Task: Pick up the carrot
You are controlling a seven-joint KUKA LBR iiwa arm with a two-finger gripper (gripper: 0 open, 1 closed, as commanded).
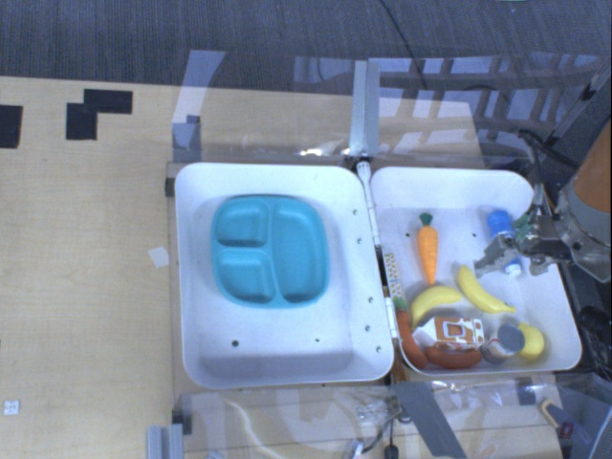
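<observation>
The carrot [426, 248] is orange with a green top and lies upright in the picture, in the upper left part of the right bin [459, 182]. My gripper [516, 257] hangs over the right side of that bin, well to the right of the carrot and apart from it. Its fingers [491, 254] are spread open, with nothing held between them. The grey arm with its orange band [588, 185] comes in from the right edge.
The left bin [196, 285] holds a blue divided plate [272, 249]. Two yellow bananas [483, 290], a reddish sausage [435, 355], a small printed box [457, 332] and a blue object [499, 223] crowd the right bin below and beside the gripper.
</observation>
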